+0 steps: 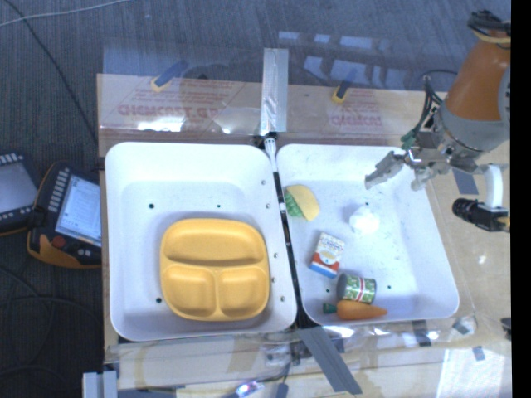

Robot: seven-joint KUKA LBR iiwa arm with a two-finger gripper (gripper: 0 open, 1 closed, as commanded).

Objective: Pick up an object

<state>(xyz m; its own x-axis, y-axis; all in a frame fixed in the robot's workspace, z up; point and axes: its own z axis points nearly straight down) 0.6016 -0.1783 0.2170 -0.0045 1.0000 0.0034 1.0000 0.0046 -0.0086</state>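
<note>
My gripper [397, 172] hangs open over the right bin's far right part, its two fingers spread with nothing between them. Below and left of it lies a small white object [363, 220]. A yellow banana-like piece [303, 202] rests against the bin's left wall. A small red and white carton [328, 254] lies near the middle. A green can [358, 288] lies on its side toward the front, with an orange carrot [362, 311] just in front of it.
The left bin [133, 172] holds a yellow divided plate [216, 267]. The right bin [431, 255] has bare floor on its right side. A teach pendant [66, 218] lies on the floor at the left. Clear panels stand behind the bins.
</note>
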